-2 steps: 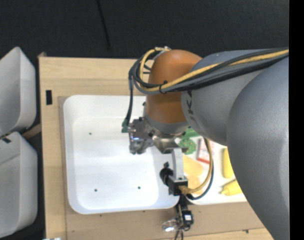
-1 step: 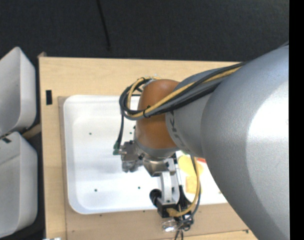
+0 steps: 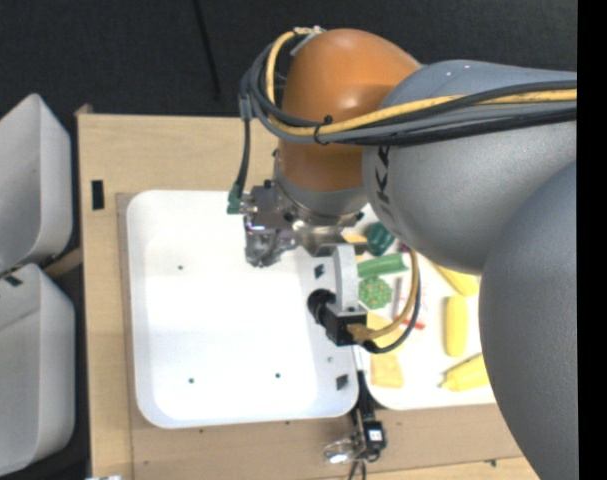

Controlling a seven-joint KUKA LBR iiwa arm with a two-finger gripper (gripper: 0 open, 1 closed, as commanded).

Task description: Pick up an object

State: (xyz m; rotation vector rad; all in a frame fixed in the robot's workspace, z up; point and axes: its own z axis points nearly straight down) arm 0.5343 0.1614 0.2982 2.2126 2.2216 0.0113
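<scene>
My gripper (image 3: 260,246) hangs below the orange wrist band (image 3: 333,98), over the upper right part of the left white bin (image 3: 163,368). In the right bin (image 3: 423,396) lie several small objects, partly hidden by the arm: a green block (image 3: 380,265), a dark green piece (image 3: 379,236), a round green piece (image 3: 375,291), a yellow bar (image 3: 454,324), a second yellow piece (image 3: 465,373) and a tan wedge (image 3: 386,370). Nothing is visible in the gripper.
The grey arm (image 3: 483,168) covers most of the right bin. A black cable fitting (image 3: 333,320) hangs near the divide between the bins. White housings (image 3: 23,268) stand at the left of the wooden bench (image 3: 103,148). A metal clip (image 3: 351,446) sits at the front edge.
</scene>
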